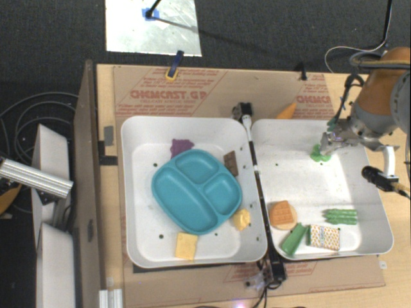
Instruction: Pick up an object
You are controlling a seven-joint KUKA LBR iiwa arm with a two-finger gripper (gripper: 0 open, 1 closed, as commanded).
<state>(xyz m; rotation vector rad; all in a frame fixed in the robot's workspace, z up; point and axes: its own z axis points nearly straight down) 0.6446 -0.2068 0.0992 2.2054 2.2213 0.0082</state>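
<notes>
In the right bin (302, 172), my gripper (326, 145) is down near the far right part, right at a small green object (319, 153) that lies on the bin floor just under the fingertips. Other objects in that bin are an orange round piece (282, 214), a dark green cylinder (294, 239), a patterned white packet (324, 237) and a green bundle like beans (340, 216). The left bin holds a teal divided plate (196, 190), a purple piece (181, 147), a brown block (231, 163), a yellow lump (241, 220) and a yellow slice (186, 246).
The arm (382, 101) comes in from the right over the right bin's far corner. An orange carrot-like piece (287, 111) lies on the bench behind the bins. The ridge between the bins (255, 172) runs down the middle. Cables lie at the left.
</notes>
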